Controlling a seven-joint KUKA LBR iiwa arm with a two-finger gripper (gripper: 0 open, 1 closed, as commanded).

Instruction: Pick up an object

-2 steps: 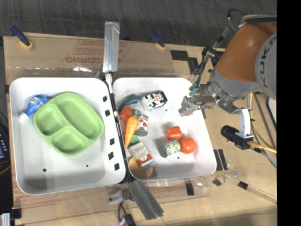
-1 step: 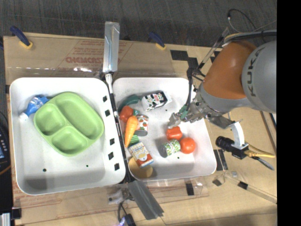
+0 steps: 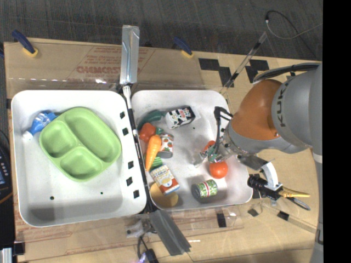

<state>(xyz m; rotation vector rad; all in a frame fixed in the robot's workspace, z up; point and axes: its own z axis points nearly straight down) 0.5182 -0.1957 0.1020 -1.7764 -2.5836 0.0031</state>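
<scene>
The gripper (image 3: 213,153) was lowered into the right bin (image 3: 189,98), right at a small red object (image 3: 210,146); how far it was opened, or whether anything was held, could not be told. A tomato (image 3: 218,170) was seen just below it. A carrot (image 3: 152,150) was laid left of them, its tip pointed down, its long axis nearly vertical in view.

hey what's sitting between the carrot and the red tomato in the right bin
In the camera view, mostly bare white bin floor lies between the carrot and the tomato; a small can stands right beside the carrot.
</scene>
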